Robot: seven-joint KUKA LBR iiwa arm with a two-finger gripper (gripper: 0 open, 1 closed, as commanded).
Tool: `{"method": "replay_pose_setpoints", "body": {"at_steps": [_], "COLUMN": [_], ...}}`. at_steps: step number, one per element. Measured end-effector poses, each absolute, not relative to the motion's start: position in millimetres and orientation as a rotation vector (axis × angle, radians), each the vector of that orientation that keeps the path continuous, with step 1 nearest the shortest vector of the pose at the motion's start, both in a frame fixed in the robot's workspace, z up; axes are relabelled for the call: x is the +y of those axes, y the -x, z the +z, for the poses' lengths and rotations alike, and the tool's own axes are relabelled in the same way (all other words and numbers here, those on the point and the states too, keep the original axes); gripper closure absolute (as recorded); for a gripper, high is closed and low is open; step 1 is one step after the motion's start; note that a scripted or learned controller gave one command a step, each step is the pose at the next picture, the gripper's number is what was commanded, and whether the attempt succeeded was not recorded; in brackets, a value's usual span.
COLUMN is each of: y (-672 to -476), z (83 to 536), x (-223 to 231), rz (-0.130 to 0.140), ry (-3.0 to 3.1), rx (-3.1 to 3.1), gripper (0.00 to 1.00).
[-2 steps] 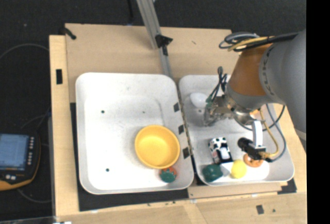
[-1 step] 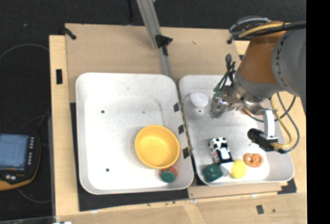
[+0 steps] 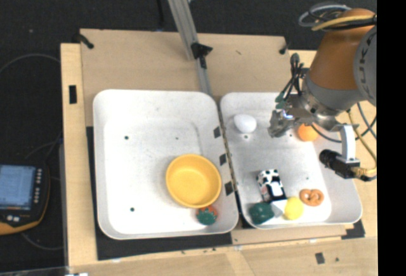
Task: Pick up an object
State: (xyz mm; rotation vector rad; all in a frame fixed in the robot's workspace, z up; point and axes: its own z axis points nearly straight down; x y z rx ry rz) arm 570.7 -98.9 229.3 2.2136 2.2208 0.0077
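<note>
Sitting against the right bin's (image 3: 330,214) far-right wall, an orange ball (image 3: 307,132) lies just at three o'clock of the gripper (image 3: 278,125), nearly touching. A white egg (image 3: 244,122) lies at its nine o'clock. A yellow bowl (image 3: 193,179) is in the left bin (image 3: 127,116).

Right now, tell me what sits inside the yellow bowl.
The yellow bowl in the left bin shows only its bare yellow inside. A green and red toy lies against its near rim, outside it. Whatever is under the bowl is covered.
</note>
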Motion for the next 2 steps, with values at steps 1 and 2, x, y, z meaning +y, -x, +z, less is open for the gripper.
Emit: {"method": "replay_pose_setpoints", "body": {"at_steps": [1,2], "y": [-572.3,-558.9], "z": [270.9,254.7], "x": [-99.8,-48.1], "rz": [0.006,0.0], "ry": [-2.214,-2.215], "rx": [2.222,2.227], "gripper": [1.0,1.0]}}
